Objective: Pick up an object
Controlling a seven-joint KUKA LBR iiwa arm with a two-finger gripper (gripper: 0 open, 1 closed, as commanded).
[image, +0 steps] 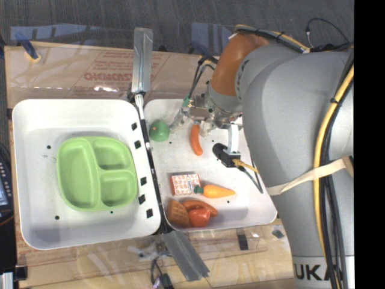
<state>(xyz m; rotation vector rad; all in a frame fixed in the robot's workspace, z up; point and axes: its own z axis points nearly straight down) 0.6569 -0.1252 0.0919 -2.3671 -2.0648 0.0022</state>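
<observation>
The tool (194,110), grip state unclear, hangs above the small orange plastic sausage (196,139): light, stiff, slippery; best pinched mid-length.

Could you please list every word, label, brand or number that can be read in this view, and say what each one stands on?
"UKA": white letters on the arm's grey base, cut off at the frame's bottom edge.
Reddish print on the cardboard sheet behind the bins: too faint to read.
Print on the small box in the right bin: too small to read.
</observation>
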